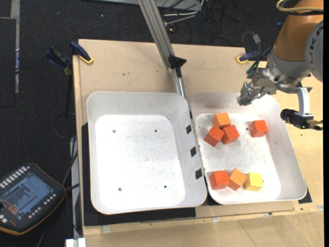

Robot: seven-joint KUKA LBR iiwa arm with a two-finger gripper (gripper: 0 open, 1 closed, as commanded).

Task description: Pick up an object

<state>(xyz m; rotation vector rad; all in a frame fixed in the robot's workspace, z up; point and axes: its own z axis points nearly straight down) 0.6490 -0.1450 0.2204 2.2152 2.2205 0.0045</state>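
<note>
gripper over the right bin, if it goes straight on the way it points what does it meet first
Probably the bare white floor of the right bin near its far edge; the gripper points down-left, short of the orange cube. Depth is unclear.

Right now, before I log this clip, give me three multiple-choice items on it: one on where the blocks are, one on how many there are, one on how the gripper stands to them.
1. Which bin holds the blocks?
A. The left one in the view
B. The right one in the view
C. Both

2. How many blocks are there?
A. Four
B. Nine
C. Seven

3. How does the gripper stand to the blocks?
A. It is above the bin's far edge, apart from every block
B. It presses on the yellow block
C. It carries a red block over the other bin

Key: 1 B, since all blocks lie in the right bin. 2 C, since three sit in the cluster, one red block lies alone, and a near row holds a red block, an orange block and the yellow block. 3 A, since the gripper hangs by the bin's far rim, touching no block.
</note>
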